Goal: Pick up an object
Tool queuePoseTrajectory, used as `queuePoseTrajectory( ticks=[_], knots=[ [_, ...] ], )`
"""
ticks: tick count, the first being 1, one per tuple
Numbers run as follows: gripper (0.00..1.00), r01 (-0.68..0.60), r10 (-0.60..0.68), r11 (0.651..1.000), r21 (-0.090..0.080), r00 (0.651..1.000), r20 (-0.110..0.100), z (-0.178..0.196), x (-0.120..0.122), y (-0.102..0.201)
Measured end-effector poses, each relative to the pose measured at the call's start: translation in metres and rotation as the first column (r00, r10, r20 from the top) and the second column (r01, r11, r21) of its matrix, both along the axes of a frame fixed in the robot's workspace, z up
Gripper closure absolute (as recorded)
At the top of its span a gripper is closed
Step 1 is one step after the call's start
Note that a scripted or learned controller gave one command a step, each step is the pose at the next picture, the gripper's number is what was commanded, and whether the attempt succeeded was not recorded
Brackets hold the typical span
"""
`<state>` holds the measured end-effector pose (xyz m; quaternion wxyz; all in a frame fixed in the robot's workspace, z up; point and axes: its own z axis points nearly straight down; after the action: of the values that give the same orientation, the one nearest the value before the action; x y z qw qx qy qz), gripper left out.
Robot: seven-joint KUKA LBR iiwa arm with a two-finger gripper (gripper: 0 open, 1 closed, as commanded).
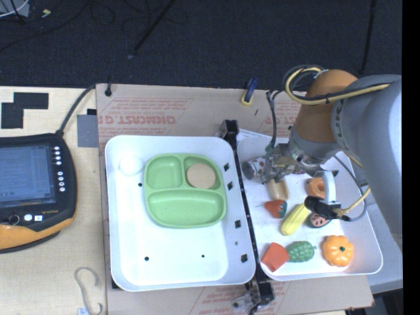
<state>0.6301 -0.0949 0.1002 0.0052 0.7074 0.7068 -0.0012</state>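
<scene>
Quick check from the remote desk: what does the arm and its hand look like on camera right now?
The arm is bulky, smooth and rounded, light grey, with an orange band above the wrist. A yellow cable loops beside dark cables near that band, and thin dark cables run down the wrist. The hand is small, dark grey and metallic, its details hard to make out.

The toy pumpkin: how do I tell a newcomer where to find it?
Start at the right-hand white bin, the one full of toy food. In its near right corner sits the toy pumpkin, just right of a green bumpy vegetable. It is the bin's one round, ribbed orange piece with a stem.
</scene>
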Motion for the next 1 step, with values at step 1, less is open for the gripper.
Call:
queuePoseTrajectory(
  ticks=[1],
  knots=[
    [1.0, -0.003, 0.003, 1.0, 0.01, 1.0, -0.01, 0.0493, 0.0042, 0.0091]
  ],
)
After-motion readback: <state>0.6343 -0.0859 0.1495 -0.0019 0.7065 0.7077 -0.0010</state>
